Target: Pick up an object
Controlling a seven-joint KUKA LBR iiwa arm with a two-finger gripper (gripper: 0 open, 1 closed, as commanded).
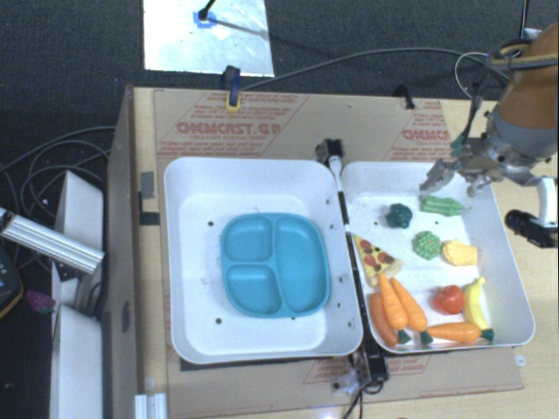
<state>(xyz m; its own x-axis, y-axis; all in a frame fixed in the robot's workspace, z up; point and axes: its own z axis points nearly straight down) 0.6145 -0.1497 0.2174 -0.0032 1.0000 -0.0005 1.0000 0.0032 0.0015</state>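
Two shallow white plastic bins sit side by side on a brown cardboard-covered bench point(288, 120). The left bin point(188, 234) holds a light blue divided plastic plate point(273, 264) with three compartments, lying flat near the bin's middle.

The right bin point(515, 308) carries a scatter of toy food. At its far end lies a light green elongated toy vegetable point(442, 205), and near that, toward the bin's middle, a dark green toy broccoli floret point(400, 216). Further forward sit a round bumpy green toy point(427, 244) and, just beside it, a yellow toy corn piece point(460, 253). A toy pizza slice point(376, 259) lies against the left wall. At the near end three orange toy carrots point(400, 305) cluster together, with a red toy tomato point(449, 298) and a yellow toy banana point(475, 302) next to them.

The grey arm with its orange band point(528, 94) reaches in from the right. Its two-finger gripper point(456, 180) hangs over the far end of the right bin, just above and beside the light green vegetable. The fingers point(434, 179) stand apart, with nothing between them
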